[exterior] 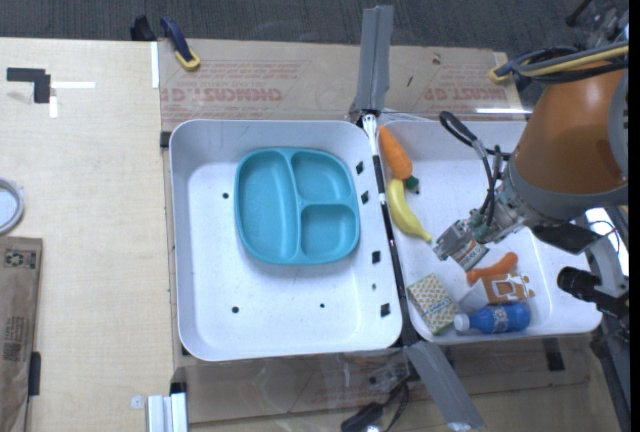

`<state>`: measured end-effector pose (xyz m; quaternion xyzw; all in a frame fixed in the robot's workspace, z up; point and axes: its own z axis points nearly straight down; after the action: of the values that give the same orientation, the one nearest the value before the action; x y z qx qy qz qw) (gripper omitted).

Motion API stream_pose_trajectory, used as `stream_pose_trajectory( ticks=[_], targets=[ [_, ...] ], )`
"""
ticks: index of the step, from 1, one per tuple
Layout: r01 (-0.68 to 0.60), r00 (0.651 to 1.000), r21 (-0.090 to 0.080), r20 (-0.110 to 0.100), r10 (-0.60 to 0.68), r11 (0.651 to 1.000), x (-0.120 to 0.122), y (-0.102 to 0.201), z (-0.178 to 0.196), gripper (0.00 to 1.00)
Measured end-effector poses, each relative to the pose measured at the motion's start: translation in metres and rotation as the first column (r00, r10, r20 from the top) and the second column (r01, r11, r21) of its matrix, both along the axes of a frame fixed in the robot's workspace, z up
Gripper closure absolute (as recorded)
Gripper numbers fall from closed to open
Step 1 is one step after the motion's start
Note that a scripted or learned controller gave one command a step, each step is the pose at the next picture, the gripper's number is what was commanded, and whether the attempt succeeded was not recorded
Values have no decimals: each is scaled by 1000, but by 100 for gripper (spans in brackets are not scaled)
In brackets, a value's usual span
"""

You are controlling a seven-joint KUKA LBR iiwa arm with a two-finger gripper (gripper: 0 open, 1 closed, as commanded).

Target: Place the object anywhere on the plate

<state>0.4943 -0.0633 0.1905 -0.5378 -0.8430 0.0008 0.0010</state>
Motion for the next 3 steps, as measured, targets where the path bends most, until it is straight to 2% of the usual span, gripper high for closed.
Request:
stream_pose_trajectory(
  ticks=[1, 2, 3],
  targets=[
    [-73, 997, 0, 3, 73, 997, -16, -20, 42, 100],
    [-242, 970, -1, 4, 242, 970, -16, 74, 50, 100],
    [-276, 961, 0, 0, 276, 961, 66, 165, -32, 100]
  ],
)
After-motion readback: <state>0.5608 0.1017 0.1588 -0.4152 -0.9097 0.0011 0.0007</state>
